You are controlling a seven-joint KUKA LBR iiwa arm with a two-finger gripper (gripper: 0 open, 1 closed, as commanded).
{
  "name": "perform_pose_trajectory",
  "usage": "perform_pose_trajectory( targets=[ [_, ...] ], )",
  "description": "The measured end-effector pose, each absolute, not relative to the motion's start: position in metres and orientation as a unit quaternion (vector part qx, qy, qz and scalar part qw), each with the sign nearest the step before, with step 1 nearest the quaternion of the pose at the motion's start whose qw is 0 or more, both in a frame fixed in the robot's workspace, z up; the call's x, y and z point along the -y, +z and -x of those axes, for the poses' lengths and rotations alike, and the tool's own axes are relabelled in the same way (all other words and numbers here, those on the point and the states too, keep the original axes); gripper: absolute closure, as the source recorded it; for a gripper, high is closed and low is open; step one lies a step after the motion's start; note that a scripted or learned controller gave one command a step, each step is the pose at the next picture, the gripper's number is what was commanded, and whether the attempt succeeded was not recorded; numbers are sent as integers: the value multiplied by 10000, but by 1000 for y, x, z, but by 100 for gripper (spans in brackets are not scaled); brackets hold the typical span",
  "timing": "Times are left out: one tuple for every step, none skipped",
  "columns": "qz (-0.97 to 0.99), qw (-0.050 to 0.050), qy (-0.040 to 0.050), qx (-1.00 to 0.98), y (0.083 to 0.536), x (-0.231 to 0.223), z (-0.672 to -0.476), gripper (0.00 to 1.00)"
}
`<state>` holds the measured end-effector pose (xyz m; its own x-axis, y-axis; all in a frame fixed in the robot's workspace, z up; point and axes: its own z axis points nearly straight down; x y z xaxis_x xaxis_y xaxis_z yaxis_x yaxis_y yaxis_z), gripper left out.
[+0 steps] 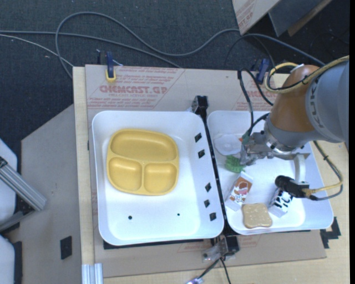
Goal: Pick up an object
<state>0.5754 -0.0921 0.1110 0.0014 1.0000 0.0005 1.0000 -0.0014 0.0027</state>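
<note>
Gripper (246, 157) low in right bin (319, 166) over green object (233, 164); jaws state unclear. Centre on it, close firmly before lifting.

A dark grey carpeted floor (44, 61) surrounds the bench (83, 183), whose top is a pale brown board printed with red lettering near its far edge. Thin grey cables (138, 50) loop across the carpet beyond the board. A blue and yellow clamp (110, 65) grips the board's far edge. A cardboard box (255, 12) sits at the upper right, and a metal rail (21, 186) slants in at the left edge. The light is even and soft.
</note>
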Motion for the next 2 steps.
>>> perform_pose_trajectory(
  targets=[
    [-7068, 23, 19, -7074, 176, 92, -577, 100],
    [-7068, 18, 16, -7074, 207, 92, -578, 100]
  ],
)
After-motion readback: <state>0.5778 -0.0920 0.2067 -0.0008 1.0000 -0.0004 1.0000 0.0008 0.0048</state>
